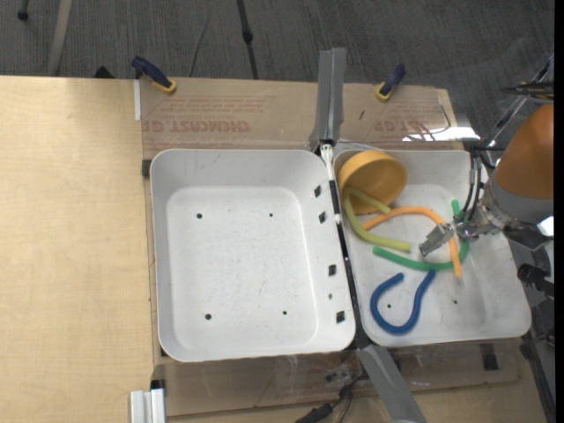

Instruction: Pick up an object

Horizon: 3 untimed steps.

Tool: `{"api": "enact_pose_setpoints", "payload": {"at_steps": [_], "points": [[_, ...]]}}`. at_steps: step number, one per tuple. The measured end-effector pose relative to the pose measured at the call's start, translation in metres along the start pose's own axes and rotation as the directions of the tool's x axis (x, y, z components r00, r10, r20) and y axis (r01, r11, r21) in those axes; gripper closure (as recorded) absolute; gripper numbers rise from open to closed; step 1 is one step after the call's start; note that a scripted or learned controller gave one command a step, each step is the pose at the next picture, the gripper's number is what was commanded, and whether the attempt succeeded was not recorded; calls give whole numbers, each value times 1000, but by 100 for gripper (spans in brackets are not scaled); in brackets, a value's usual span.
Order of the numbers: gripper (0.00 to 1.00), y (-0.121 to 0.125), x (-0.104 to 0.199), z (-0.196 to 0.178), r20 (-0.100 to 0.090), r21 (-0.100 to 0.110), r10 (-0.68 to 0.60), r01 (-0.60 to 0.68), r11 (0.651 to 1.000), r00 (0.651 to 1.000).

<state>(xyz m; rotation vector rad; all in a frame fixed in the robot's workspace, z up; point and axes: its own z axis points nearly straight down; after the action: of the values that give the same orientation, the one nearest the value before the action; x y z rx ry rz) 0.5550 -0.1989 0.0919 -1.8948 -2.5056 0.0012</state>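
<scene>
Grey carpet fills the top of the frame, and below it a pale wooden tabletop (66,236) carries a sheet of brown cardboard (264,113) held by two clamps, one blue and yellow clamp (152,74) at upper left and another clamp (389,82) at upper right. Two shallow white bins sit side by side on the cardboard. In the left bin (242,249) only a few dark dots mark the floor. The right bin (493,311) holds the objects: a yellow-orange bowl (374,176) tipped on its side in the upper left corner, a yellow-green tube (366,214) just under it, an orange tube (405,216) arching toward the middle, a green tube (401,259) lying across the centre, and a blue hook-shaped tube (401,302) near the lower edge. The arm (529,161) reaches in from the right edge of the frame, its orange band showing. Its claw (438,239) is low in the right bin, beside the right end of the orange tube and above the green one. Whether the claw is spread or pressed together cannot be told; nothing can be seen pinched in it.
</scene>
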Motion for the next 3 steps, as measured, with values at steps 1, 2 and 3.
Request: {"api": "enact_pose_setpoints", "payload": {"at_steps": [1,2,3], "points": [[100,1,-1,-10,2,-2,1,-1,1000,1000],[100,65,41,-133,2,-2,62,-62,998,998],[0,64,40,-132,2,0,62,-62,998,998]]}}
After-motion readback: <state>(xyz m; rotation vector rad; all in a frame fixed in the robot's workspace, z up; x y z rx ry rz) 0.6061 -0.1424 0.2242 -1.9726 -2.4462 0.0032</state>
